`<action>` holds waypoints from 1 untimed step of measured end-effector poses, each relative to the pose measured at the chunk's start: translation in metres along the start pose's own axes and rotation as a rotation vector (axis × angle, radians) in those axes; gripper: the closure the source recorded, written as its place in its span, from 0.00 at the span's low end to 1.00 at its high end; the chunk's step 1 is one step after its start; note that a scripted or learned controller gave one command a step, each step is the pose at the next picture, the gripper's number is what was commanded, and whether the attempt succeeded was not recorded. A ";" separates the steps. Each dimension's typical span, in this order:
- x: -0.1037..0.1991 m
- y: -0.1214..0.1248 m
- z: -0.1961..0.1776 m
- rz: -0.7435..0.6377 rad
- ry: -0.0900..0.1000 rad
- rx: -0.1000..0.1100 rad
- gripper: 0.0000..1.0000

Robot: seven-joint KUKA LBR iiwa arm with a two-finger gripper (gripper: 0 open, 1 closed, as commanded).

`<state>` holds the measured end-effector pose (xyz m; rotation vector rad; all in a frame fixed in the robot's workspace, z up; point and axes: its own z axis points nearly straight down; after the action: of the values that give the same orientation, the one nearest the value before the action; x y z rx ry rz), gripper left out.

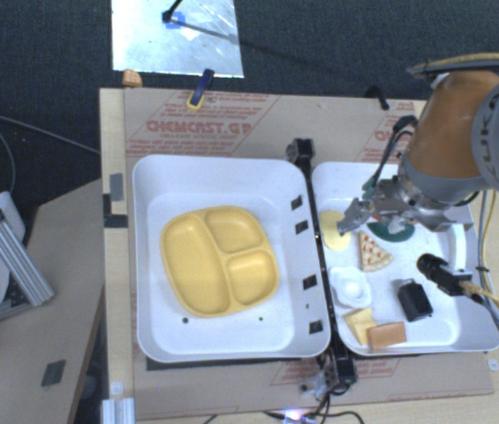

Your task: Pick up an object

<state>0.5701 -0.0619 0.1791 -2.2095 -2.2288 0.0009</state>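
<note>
In right bin [474,334], hand [351,221] over yellow disc [332,234]; grip state unclear. Descend straight, avoid pizza slice [374,253] just right.

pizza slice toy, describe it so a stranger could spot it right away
Look in the right bin, just below the gripper. The pizza slice is the small tan triangle with red dots, unlike the white fried egg beside it.
</note>
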 end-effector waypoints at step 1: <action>-0.025 -0.088 0.044 0.013 -0.001 0.007 0.00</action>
<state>0.4819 -0.0880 0.1354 -2.2207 -2.2114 0.0096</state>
